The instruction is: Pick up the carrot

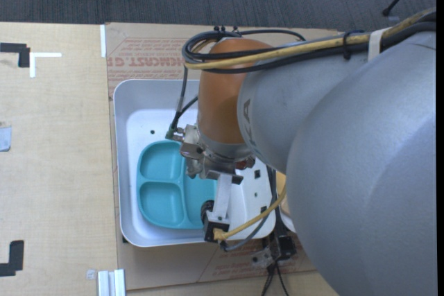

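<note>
The grey arm with its orange band reaches in from the right and covers most of the right side of the view. Its wrist hangs low over the left white bin, right beside a turquoise divided tray that lies in that bin. The gripper sits under the wrist at about, and the wrist hides it from above. No carrot can be seen; the arm hides the right part of this bin and the other bin.
The turquoise tray has three compartments and fills the near left part of the bin. Brown cardboard lies under the bins on the pale wooden bench. Dark carpet runs along the top.
</note>
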`<state>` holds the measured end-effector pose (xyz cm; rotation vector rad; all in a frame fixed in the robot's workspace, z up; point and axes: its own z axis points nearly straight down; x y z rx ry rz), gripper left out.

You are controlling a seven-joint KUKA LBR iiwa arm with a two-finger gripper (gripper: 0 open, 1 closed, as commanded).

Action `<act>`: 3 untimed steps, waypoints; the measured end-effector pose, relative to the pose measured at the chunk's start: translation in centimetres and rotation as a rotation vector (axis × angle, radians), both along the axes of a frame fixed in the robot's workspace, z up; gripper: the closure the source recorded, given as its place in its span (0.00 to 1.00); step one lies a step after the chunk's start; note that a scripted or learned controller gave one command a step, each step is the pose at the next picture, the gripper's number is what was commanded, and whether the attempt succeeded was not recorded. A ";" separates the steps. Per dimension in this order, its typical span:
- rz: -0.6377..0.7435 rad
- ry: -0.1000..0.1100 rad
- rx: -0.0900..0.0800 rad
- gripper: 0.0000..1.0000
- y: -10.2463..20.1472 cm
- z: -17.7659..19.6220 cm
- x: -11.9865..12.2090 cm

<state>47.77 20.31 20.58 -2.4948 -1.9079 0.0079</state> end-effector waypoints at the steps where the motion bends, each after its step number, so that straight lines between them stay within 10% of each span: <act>1: 0.145 0.005 -0.001 1.00 2.5 -4.0 -0.1; 3: 0.388 0.004 0.001 1.00 -0.2 -8.1 -0.1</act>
